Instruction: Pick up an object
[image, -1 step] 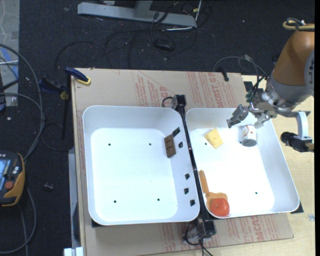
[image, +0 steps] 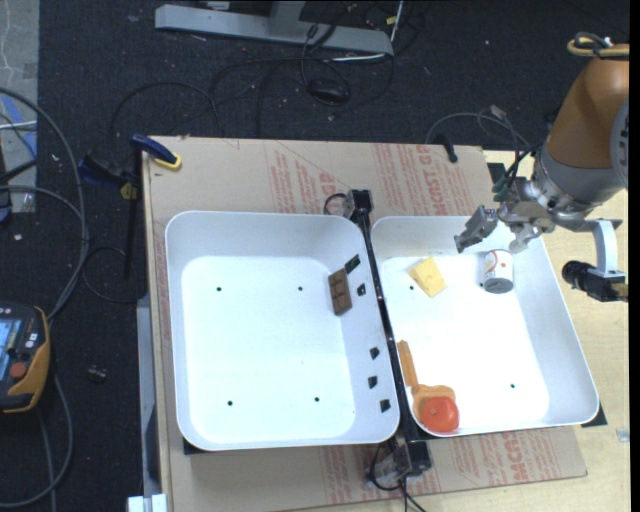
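The robot's grey metal gripper (image: 497, 232) hangs over the far end of the right white plastic bin (image: 560, 330). Its two fingers are spread apart and hold nothing. No object is picked up yet, so I think this is the reaching step.

Just under the gripper, in that bin, sits a small white cup with red marks (image: 496, 270). It looks round and smooth. Next the gripper should go down over it and squeeze.

Beside the cup lies a soft-looking yellow block (image: 429, 277). At the bin's near corner are a round red ball (image: 438, 412) and an orange stick (image: 408, 364). A flat brown bar (image: 340, 293) lies in the left white bin (image: 200, 330).
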